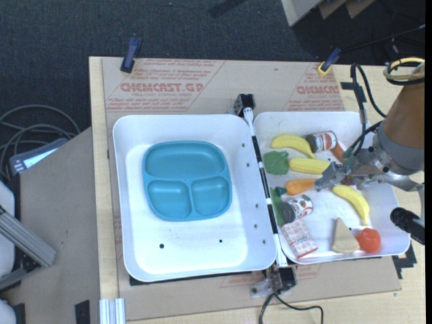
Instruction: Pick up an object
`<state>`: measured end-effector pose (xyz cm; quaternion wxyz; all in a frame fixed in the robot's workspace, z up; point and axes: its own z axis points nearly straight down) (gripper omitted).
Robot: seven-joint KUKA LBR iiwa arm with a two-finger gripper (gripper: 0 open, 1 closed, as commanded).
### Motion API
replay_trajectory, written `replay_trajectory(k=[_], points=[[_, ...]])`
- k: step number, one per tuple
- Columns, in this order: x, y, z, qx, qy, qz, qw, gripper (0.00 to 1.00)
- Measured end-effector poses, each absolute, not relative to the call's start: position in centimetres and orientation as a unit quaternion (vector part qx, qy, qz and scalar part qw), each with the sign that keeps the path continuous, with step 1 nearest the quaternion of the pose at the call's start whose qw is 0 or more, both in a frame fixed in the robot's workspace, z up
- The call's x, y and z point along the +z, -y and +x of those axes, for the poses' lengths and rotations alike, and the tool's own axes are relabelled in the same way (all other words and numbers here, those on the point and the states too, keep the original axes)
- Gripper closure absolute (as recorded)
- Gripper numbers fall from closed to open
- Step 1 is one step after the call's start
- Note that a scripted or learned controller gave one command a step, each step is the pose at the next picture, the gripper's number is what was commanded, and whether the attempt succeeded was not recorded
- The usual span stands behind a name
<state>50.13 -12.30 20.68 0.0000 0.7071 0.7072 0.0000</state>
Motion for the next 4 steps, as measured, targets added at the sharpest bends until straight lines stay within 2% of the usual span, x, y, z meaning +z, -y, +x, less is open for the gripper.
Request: replay_trajectory(k=[1,2,3,4], points=[[8.5,10.6,52.2,0.0003,-0.707,0.707,0.000,0.00],[9.5,10.6,52.2,0.0009,-0.707,0.708,0.001,1.00],[9.4,10.6,52.2,0.0008,-0.707,0.707,0.001,0.00],[8.4,10.5,55.4,0.0004,-0.707,0.707,0.000,0.00]])
